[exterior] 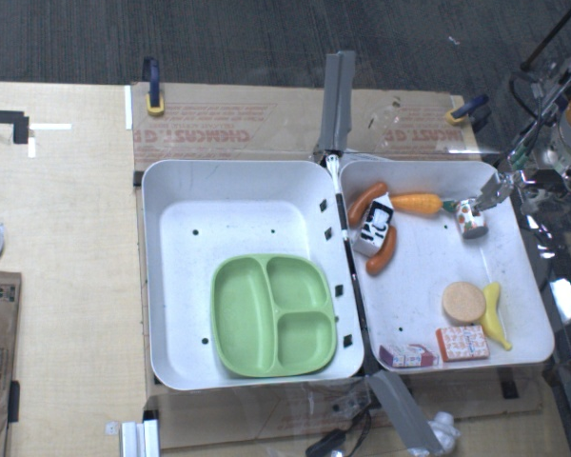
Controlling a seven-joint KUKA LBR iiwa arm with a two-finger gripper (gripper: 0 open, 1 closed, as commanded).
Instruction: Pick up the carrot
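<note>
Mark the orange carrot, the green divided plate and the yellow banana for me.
Orange carrot (416, 204): camera view, right bin, on the middle of its body.
Green divided plate (274, 314): camera view, left bin, on the ridge where its compartments meet.
Yellow banana (495, 318): camera view, right bin, on its curved middle.

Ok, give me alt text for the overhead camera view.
An orange toy carrot lies in the right white bin, with the robot's gripper near its green end. The left white bin holds a green divided plate.
</note>
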